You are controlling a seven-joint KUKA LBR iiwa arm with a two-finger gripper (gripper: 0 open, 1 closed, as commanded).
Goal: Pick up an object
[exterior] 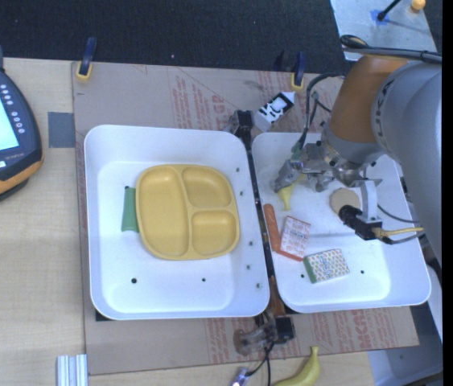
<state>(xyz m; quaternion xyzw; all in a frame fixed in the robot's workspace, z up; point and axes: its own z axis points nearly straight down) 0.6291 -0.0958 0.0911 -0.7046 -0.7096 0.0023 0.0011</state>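
My gripper (pixel 290 179) low in the right bin (pixel 395 292), over a yellow piece (pixel 285 197), yellow tray (pixel 186 211) in the left bin (pixel 105 215)

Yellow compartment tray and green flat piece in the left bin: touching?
Cannot tell. In the camera view the yellow compartment tray overlaps the green flat piece, hiding its right edge; from above, overlap alone doesn't prove contact.

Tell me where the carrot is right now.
The carrot lies in the right bin along its left wall, just left of the red-and-white packet and below the gripper.
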